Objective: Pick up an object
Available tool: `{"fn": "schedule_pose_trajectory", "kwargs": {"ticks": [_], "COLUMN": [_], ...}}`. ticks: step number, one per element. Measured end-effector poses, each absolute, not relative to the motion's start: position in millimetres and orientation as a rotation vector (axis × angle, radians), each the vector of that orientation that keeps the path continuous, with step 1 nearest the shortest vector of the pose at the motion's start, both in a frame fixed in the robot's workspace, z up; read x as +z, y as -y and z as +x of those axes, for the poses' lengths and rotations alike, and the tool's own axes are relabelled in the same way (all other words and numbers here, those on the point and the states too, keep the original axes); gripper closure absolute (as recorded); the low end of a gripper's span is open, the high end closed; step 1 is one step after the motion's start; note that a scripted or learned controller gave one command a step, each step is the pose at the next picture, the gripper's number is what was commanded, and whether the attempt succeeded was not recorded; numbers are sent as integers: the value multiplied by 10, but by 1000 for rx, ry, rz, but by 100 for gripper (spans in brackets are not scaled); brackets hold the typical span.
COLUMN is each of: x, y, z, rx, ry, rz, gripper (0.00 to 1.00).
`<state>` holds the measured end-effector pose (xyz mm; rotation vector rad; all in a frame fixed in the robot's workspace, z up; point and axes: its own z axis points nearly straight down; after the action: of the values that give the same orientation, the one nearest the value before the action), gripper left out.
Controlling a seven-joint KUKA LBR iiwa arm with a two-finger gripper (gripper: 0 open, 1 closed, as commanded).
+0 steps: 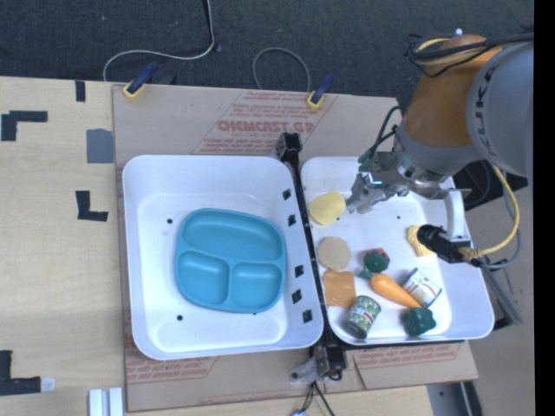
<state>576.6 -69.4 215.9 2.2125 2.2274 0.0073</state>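
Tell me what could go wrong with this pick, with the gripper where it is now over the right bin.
1. The gripper sits just right of the pale yellow piece, not over it, so closing may only nudge it toward the divider.
2. The carrot, can and orange square lie crowded near the right bin's front, so reaching there may knock a neighbour.

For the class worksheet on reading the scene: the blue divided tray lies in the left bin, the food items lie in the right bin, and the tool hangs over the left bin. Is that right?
One detail is wrong: the tool hangs over the right bin, near the pale yellow piece, not over the left bin. The camera view shows this. The blue divided tray does lie in the left bin, with the food items in the right.
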Motion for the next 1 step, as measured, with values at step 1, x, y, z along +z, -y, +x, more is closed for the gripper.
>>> {"fn": "schedule_pose_trajectory", "kwargs": {"ticks": [1], "x": [2089], "y": [732], "z": [5767], "rx": [-1], "ry": [-2224], "rz": [2220], "gripper": [0]}}
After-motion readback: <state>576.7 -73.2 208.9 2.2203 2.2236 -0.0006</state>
